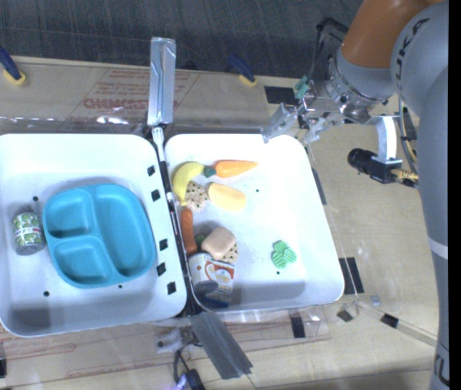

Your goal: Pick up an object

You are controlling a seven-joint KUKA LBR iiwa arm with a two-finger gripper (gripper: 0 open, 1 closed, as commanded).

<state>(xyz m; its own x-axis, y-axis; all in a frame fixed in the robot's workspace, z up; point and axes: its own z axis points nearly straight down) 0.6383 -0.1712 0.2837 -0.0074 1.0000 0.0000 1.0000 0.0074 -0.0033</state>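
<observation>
The gripper hovers at the upper right rim of the right bin, empty, fingers apparently narrow. The carrot lies just left and below; lower squarely over it, avoiding the neighbouring lemon.

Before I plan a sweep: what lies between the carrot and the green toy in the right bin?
In the camera view, between carrot and green toy: bare white floor of the right bin.

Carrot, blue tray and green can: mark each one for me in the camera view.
carrot (236, 168): camera view, middle of its orange body.
blue tray (97, 234): camera view, on the ridge between its compartments.
green can (28, 231): camera view, on its label side.
</observation>
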